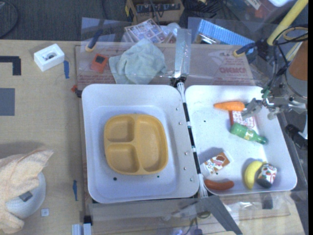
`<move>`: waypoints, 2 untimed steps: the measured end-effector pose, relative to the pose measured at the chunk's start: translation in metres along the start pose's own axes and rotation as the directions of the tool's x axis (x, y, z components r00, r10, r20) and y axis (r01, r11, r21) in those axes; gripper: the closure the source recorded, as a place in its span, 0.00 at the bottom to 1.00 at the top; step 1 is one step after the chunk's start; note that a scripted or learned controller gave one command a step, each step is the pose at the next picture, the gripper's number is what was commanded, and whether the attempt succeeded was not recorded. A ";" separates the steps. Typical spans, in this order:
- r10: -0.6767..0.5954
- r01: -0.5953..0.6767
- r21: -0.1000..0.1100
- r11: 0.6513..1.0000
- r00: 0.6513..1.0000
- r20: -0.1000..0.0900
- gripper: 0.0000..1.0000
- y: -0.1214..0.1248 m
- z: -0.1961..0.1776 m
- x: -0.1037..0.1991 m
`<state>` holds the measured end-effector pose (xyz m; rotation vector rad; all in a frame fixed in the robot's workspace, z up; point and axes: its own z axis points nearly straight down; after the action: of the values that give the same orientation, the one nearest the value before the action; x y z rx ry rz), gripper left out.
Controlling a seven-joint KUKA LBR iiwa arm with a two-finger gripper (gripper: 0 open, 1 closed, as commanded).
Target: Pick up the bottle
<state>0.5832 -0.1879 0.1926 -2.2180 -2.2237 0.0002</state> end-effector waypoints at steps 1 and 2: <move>-0.121 0.121 -0.005 0.993 0.993 0.003 0.00 0.005 0.092 -0.023; -0.154 0.154 -0.007 0.988 0.988 0.002 0.00 -0.045 0.105 0.016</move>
<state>0.5382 -0.1722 0.0877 -2.0439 -2.3927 -0.0056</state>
